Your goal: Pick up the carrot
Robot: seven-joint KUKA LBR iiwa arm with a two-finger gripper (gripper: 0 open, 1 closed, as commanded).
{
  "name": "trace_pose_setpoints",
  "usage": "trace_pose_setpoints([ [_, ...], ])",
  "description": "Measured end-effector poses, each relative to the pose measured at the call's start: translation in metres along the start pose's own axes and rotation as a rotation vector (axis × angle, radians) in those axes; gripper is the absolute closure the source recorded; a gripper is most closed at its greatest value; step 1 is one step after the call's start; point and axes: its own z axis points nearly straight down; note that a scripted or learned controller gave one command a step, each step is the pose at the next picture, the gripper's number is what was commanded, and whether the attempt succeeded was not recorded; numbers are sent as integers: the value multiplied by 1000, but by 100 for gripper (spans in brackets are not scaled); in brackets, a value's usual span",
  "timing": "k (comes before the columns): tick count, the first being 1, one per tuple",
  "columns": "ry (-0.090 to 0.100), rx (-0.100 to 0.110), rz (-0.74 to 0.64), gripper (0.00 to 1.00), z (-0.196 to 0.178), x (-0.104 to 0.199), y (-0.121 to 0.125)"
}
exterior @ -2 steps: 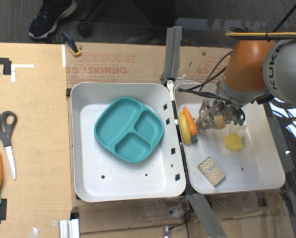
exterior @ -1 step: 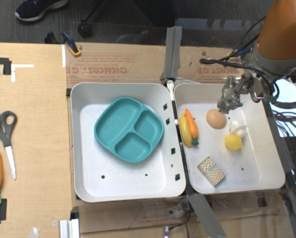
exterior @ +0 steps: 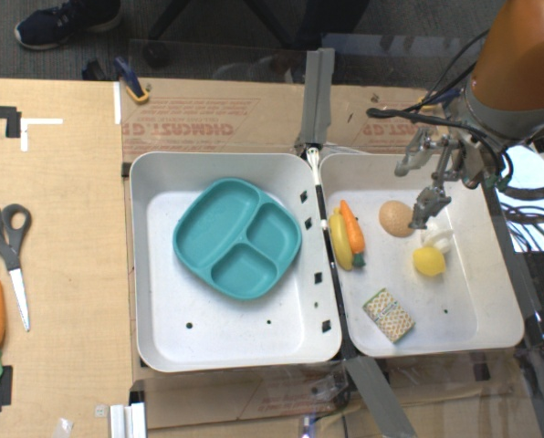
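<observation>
Carrot left of gripper, apart | grip state unclear (fingers blurred)

Arm cut off — top right — tool fingers unclear.

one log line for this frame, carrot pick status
phase: approach | pincer: above right bin, between egg and lemon, nothing held | carrot: at right bin's left wall beside banana, untouched
</observation>
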Motion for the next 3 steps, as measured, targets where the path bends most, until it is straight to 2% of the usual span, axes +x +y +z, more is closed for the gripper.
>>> trace_pose_setpoints([
  [1, 2, 0, 18, 0, 134, -33, -6],
  [2, 0, 0, 2, 0, 184, -38, -5],
  [3, 0, 2, -1, 100, 177, -39, -4],
])
